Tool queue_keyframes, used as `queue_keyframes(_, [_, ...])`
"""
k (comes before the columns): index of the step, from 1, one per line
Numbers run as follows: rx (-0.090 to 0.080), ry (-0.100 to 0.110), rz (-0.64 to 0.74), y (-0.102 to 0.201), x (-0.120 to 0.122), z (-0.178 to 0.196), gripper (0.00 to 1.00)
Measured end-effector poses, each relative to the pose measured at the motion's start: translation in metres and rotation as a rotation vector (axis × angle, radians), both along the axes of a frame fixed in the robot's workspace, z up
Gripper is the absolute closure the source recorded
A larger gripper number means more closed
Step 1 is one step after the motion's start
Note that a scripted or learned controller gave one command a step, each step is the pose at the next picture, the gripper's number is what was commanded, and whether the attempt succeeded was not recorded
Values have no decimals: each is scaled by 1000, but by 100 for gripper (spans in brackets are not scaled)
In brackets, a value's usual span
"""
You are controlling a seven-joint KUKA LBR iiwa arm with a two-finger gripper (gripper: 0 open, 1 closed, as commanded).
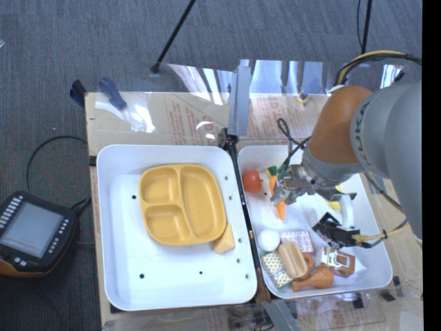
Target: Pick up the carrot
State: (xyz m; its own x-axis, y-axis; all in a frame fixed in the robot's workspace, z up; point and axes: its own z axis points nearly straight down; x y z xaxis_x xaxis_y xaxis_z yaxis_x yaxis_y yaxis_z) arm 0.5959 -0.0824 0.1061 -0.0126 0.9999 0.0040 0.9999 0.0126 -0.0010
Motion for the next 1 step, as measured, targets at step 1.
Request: queue_keyframes(1, [-2,-7,91,79,10,114,100])
